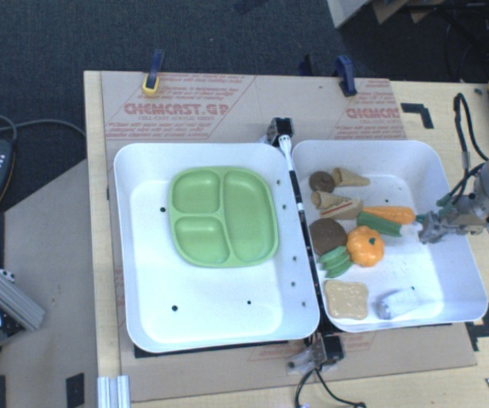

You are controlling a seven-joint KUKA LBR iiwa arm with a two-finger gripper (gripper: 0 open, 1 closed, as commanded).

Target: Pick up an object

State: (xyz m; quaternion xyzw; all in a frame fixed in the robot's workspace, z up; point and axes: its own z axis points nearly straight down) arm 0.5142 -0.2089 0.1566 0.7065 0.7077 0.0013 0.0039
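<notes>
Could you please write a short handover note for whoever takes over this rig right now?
Claw: over the right bin, near its right wall, beside the carrot's tip; whether it is open or shut cannot be told, and no object is seen in it.
Things: the toy food lies along the right bin's left side, including the pumpkin and bread slice. The green divided plate sits in the left bin.
Done: nothing lifted.
Left: grasp and lift one object.

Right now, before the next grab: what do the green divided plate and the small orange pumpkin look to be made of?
Green divided plate: probably moulded plastic, matte, one even colour, with soft rounded compartment ridges. Orange pumpkin: likely toy plastic or rubber, smooth with a slight sheen and a green stem; hard or soft cannot be told from the view.
</notes>
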